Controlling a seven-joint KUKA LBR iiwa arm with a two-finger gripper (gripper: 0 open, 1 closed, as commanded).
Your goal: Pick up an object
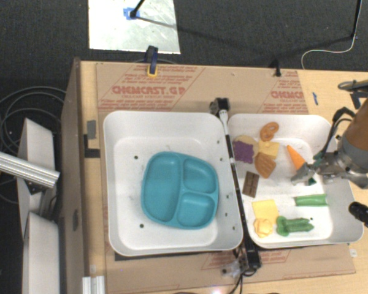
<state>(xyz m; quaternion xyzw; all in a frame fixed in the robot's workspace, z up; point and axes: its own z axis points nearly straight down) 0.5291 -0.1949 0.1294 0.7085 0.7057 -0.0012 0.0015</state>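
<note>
We see our grey two-finger gripper (306, 175) low in the right white bin (322, 125), near the small orange plastic carrot (295, 156). We cannot tell if it is holding anything. The carrot looks light, hard and smooth, so we should pinch its middle. A green stick (310, 200) and yellow blocks (268, 149) lie close. The blue plate (179, 189) sits in the left bin (126, 133).

The arm (363, 133) ran off the right edge, so most of it was cut off. The pincer (305, 175) was too small and blurry to tell how its tips stood. The right bin (319, 125) had its far corner hidden under the arm.
</note>
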